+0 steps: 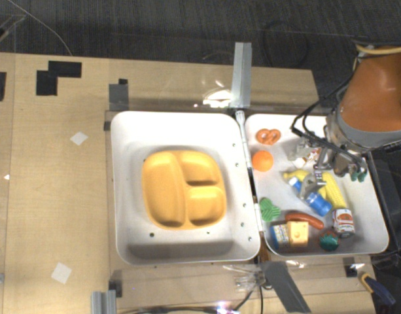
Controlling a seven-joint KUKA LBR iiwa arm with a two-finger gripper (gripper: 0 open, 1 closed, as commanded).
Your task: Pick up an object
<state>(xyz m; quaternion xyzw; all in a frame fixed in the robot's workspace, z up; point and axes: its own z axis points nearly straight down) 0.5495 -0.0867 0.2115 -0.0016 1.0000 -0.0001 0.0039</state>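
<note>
You have two white bins on the bench — the left bin (pixel 122 175) with one yellow divided tray (pixel 184 188), the right bin (pixel 377 234) with the small items. Count there one pretzel (pixel 268 136), one orange (pixel 262 160), one corn cob (pixel 333 190), one blue bottle (pixel 316 201), one hot dog (pixel 303 218), one small can (pixel 343 221) — and one green toy (pixel 270 209).

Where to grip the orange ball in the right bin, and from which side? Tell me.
Take the orange ball across its widest middle, coming straight down from above. It is round, so any finger direction fits, but the bin wall lies close on its left and the pretzel just behind, so closing the gripper along the near-far line looks safest.
</note>
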